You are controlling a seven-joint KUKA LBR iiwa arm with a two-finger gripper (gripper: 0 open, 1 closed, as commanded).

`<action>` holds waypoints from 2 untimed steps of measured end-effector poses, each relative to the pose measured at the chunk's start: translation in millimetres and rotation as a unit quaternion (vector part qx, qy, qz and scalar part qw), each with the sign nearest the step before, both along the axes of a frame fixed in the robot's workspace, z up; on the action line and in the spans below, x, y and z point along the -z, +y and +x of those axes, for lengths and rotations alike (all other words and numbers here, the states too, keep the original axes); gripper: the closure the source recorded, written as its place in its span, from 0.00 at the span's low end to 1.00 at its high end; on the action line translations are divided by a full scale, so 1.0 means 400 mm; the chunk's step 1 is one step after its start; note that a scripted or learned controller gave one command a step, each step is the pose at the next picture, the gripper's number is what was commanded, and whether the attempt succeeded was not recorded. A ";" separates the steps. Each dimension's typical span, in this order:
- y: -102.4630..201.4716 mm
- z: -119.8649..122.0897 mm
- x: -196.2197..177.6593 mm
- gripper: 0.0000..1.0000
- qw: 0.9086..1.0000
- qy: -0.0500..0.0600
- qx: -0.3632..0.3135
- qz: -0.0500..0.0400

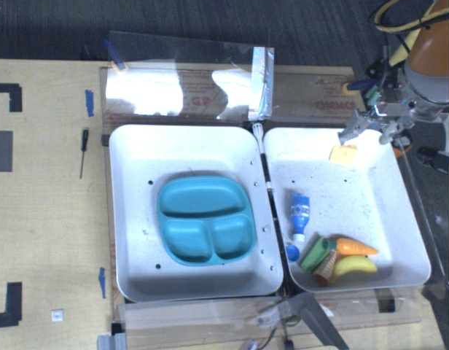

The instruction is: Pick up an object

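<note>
Gripper point(373, 128) hovers over right bin's point(410, 217) far corner, fingers spread, nothing between them from what I see. Yellow block point(344, 154) sits just below-left of it. Carrot point(356, 248), banana point(354, 266) near front.

In the right bin point(399, 195), a small yellow block point(344, 154) lies flat near the far wall, well apart from the rest. A white tube with a blue label and blue cap point(299, 217) lies lengthwise near the bin's left wall, its cap toward the near side. At the near end, a green piece point(315, 253), an orange carrot point(356, 248), a yellow banana point(356, 266) and a brownish cone-shaped item point(326, 268) cluster together, touching one another.
</note>
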State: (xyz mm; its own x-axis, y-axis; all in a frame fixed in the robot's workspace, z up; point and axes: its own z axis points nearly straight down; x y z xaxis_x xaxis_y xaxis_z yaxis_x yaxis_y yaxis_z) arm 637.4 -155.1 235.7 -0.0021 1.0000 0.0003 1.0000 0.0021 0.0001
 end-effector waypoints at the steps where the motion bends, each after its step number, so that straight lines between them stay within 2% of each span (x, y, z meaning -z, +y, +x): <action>1: 0.139 -0.100 0.216 0.00 1.000 0.004 -0.004 0.001; 2: 0.159 -0.121 0.370 0.00 0.995 -0.003 -0.103 0.000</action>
